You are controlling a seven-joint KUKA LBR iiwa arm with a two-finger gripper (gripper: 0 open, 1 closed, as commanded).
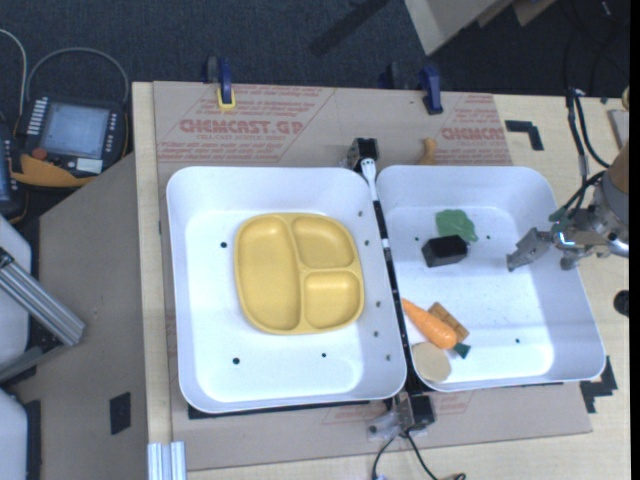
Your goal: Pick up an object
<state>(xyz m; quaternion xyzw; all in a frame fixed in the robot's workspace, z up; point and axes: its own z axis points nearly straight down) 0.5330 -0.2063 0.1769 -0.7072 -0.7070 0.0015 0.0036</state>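
Note:
The right bin (560, 363) holds a green leafy piece (456, 222), a black block (444, 251), an orange carrot (430, 323) with a small brown piece (449, 320) against it, and a beige disc (433, 363). My gripper (545, 257) hangs over the right side of this bin, well to the right of the black block. Its fingers (522, 254) are spread open with nothing between them.
A yellow divided plate (298, 271) lies in the left bin (200, 348). Blue clamps (226, 86) hold the brown board at the back edge. A pendant with a screen (70, 133) sits off the bench at far left. Cables run by the arm at right.

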